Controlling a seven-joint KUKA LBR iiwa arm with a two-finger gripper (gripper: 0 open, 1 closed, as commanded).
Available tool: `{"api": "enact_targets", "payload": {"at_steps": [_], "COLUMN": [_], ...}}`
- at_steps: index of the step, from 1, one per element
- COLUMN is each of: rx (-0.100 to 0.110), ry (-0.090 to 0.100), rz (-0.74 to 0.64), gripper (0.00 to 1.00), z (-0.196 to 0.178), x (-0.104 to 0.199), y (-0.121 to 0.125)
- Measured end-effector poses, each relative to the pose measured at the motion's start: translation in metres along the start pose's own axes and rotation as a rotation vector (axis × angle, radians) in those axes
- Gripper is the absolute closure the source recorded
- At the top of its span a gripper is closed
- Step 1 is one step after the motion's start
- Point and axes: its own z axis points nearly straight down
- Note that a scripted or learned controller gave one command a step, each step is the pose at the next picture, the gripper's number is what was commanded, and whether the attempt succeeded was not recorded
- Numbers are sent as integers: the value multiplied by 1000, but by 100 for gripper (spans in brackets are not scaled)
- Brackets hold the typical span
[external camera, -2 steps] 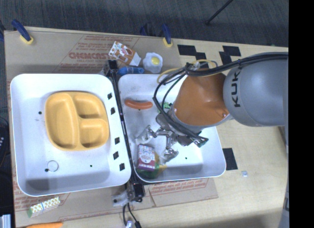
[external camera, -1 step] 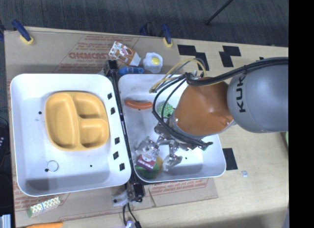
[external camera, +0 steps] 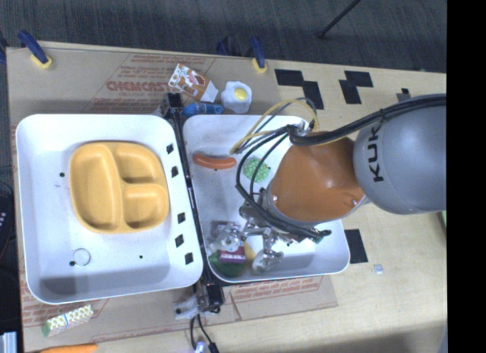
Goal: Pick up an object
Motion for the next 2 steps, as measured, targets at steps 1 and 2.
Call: {"api": "enact_targets", "payload": {"at_steps": [1, 2], "rx": [1, 0], "ry": [0, 0], "rz": [-1, -1], "gripper": [0, 0], "z": [0, 0], "x": [0, 0], "y": [0, 0]}}
